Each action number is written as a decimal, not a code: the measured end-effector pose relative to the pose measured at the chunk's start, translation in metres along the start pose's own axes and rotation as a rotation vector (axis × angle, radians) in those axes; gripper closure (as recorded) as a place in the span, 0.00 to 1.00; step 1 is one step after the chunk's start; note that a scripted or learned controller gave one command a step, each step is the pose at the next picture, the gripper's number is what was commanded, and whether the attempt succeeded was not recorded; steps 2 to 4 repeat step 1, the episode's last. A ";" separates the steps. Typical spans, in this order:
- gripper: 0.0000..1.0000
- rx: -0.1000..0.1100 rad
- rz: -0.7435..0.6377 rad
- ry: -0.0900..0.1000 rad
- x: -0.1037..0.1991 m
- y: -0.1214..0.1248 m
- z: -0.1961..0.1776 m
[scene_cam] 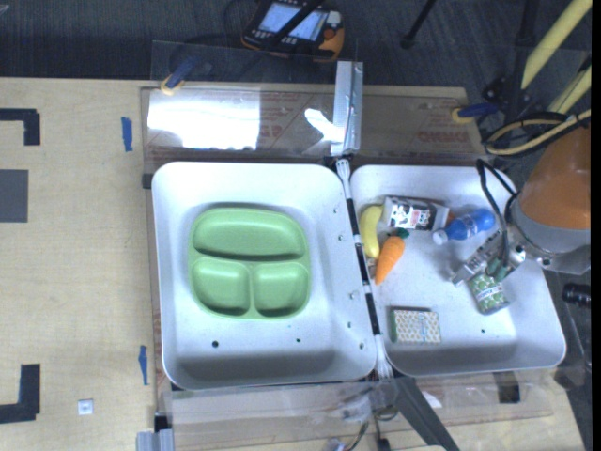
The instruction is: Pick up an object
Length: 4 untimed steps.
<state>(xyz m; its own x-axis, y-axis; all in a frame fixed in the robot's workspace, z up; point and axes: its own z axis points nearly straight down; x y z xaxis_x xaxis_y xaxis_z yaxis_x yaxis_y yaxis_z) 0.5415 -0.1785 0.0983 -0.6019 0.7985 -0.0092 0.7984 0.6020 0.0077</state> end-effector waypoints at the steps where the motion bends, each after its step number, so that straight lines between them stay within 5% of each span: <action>1: 1.00 0.005 -0.065 0.006 0.021 0.001 -0.033; 4: 1.00 0.005 -0.065 0.006 0.021 0.001 -0.033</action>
